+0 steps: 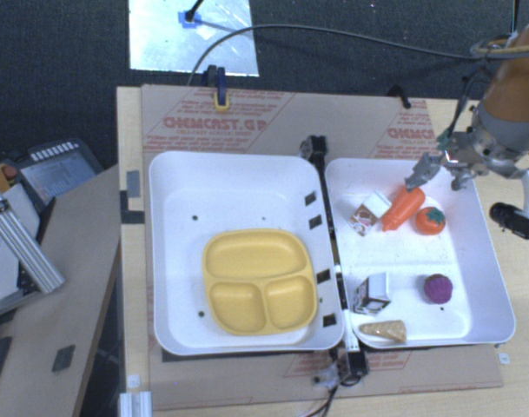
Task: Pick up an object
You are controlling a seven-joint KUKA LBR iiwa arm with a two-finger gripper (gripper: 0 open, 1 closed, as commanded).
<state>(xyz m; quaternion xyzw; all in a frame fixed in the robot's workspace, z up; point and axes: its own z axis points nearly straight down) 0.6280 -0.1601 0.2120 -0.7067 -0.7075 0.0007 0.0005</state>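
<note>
Orange carrot [403,208] in the right bin [486,320], long axis running 1-to-7 o'clock, lies just at 7 o'clock of my end effector [439,170], fingers spread open, gripping nothing.

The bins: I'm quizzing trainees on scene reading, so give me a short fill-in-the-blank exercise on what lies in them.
1. The yellow tray lies in the ____ bin.
2. The carrot lies between the tomato and a small ____.
3. The purple ball lies in the right bin, nearer the camera than the ____.
4. The hand hovers over the right bin's ____ edge.

Missing words: left; carton; tomato; far
</note>
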